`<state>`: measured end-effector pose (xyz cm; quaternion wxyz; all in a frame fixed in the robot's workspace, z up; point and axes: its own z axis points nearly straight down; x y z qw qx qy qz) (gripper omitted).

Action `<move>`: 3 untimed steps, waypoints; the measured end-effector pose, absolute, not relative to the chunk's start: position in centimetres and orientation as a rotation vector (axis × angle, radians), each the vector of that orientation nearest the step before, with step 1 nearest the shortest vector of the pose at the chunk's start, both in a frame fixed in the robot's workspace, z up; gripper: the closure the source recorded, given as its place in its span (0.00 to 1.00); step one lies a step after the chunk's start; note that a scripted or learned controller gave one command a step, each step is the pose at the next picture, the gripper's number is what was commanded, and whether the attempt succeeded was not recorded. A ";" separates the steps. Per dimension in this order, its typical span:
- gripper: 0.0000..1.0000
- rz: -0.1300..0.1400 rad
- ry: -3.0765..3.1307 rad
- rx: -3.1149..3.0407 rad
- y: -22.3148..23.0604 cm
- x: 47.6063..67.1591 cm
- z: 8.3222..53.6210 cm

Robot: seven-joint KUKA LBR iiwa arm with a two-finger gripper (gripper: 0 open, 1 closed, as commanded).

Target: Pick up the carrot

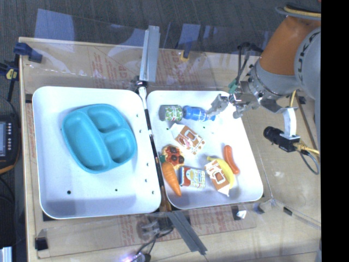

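Observation:
The carrot (171, 178) is orange with a green top and lies at the front left of the right bin (248, 152), against the bin's left wall. My gripper (228, 105) hovers over the bin's back right part, far from the carrot. Its fingers stand apart with nothing between them. One fingertip is close to the blue bottle (194, 113).
Around the carrot lie a cluster of dark and red berries (173, 154), a small carton (193, 177), a snack packet (189, 140), a yellow banana with a box (220, 174) and a red sausage (231, 158). A green can (171, 113) sits at the back. The left bin holds a blue divided plate (99, 136).

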<state>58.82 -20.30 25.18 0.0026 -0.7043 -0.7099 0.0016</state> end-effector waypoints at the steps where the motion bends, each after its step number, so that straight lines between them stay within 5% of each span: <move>1: 0.00 0.004 -2.433 -1.979 -15.2 57.8 13.8; 2: 0.00 0.001 -2.716 -1.585 -21.0 63.3 37.5; 3: 0.00 0.003 -2.666 -1.654 -17.5 63.9 20.6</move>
